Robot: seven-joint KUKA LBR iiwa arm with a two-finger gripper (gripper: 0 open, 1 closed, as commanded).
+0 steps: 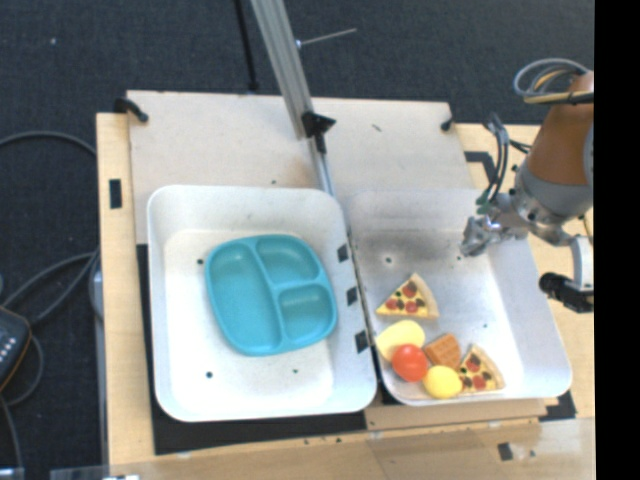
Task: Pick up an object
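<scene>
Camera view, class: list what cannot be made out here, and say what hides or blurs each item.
- Gripper: small and blurred against the right bin, so whether the jaws are open or shut cannot be told.
- Arm: cut off by the right edge.
- Waffle-like toy: partly covered by the red ball and yellow ball.
- Yellow piece: too small to identify.

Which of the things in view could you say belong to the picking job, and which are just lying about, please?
Belonging to the job:
- pincer
- right bin
- pizza slice
- second pizza slice
- red tomato
- yellow lemon
- pale yellow piece
- brown cracker

Just lying about:
- left bin
- blue divided plate
- metal pole
</scene>
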